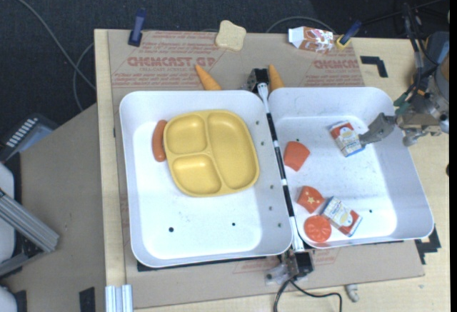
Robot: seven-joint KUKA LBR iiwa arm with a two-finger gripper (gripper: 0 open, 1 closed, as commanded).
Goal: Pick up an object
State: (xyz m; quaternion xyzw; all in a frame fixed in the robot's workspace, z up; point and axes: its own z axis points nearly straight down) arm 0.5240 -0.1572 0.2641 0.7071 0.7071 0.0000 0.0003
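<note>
The right bin [400, 182] holds several small things. A red, white and blue carton [345, 138] lies near its far right. An orange-red chunk [296, 154] sits by the left wall. A red strawberry-like piece [310, 198], a round tomato [318, 229] and a second small carton [341, 215] lie near the front. My gripper [376, 129] reaches in from the right and hangs just right of the first carton, close to it or touching its edge. Nothing is visibly held.
The left bin [143, 218] holds a yellow divided plate [211, 152] with a red sausage [158, 141] beside it. Behind the bins on the bench lie a bread slice [230, 34], two carrots [207, 78], a small carton [312, 38] and a blue clip [136, 26].
</note>
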